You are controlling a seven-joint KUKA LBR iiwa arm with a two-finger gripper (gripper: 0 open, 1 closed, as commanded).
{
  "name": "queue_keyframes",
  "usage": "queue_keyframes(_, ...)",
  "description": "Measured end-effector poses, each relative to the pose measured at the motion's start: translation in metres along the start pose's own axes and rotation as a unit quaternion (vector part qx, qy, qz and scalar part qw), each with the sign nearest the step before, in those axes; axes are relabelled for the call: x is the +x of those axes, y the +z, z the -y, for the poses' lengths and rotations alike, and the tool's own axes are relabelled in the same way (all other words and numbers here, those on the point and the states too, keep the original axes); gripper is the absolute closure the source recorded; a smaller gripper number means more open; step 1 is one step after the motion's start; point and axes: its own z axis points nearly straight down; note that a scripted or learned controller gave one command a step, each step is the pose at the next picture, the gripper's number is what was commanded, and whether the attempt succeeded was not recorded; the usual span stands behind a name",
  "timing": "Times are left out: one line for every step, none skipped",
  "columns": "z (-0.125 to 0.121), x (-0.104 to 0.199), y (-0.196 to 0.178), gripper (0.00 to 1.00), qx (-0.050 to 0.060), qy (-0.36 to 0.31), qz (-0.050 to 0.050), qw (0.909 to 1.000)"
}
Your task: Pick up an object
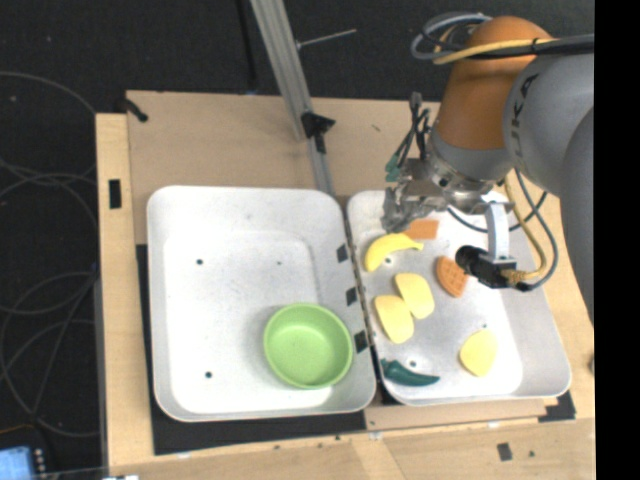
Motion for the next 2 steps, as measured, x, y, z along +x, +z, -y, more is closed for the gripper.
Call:
queue_keyframes(-0.013,0.057,0.008,1.00,0.000,0.000,0.000,1.0000)
queue_keyframes(-0.029,0.113,0.010,1.00,0.001,0.002,0.000,1.0000)
